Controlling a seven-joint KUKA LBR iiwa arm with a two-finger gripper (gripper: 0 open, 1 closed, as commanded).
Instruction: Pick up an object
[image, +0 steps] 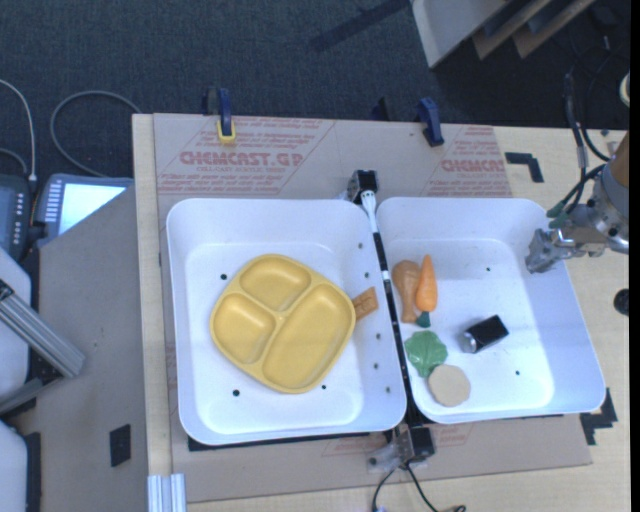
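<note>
Seen from above at a slant: two shallow white bins side by side, left bin (190, 400) and right bin (570, 340), meeting at a central divider (385, 290).

Taking the divider as landmark: just right of it, a carrot (427, 283), long axis running up and down the view, narrow tip toward the far edge, green stub toward the near one. Touching the carrot's left side, closer to the divider, a tan bread-like piece (406, 288), likewise lengthwise along the divider. Nearer the camera, a green leafy piece (425, 351) and a pale round disc (449, 385), both near the divider. Further right, a small black block (486, 333), long axis slanting up to the right.

Left of the divider: a yellow sectioned plate (283, 322), with a small brown piece (364, 303) between plate and divider.

Well right of the divider, over the right bin's far rim: gripper (545, 252), nothing seen in its grasp; finger spread impossible to tell.
</note>
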